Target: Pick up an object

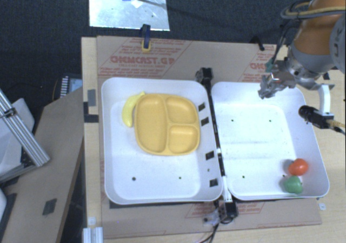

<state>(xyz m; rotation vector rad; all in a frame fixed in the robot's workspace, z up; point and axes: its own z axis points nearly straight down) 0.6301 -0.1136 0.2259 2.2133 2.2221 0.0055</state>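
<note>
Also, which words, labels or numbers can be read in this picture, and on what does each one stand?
"CHEMCAST GP": red print on the brown board under the bins, behind the left bin; the last letters are uncertain.
More red print on the same board, behind the right bin and along the front edge: too blurred to read.
No readable text on the yellow divided tray or on the tool.

One fixed overhead camera, slanted down over both bins (pixel 162 87).

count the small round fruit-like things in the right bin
2: an orange-red ball and a green ball, together in the right bin's near right corner. None seem hidden.
</note>
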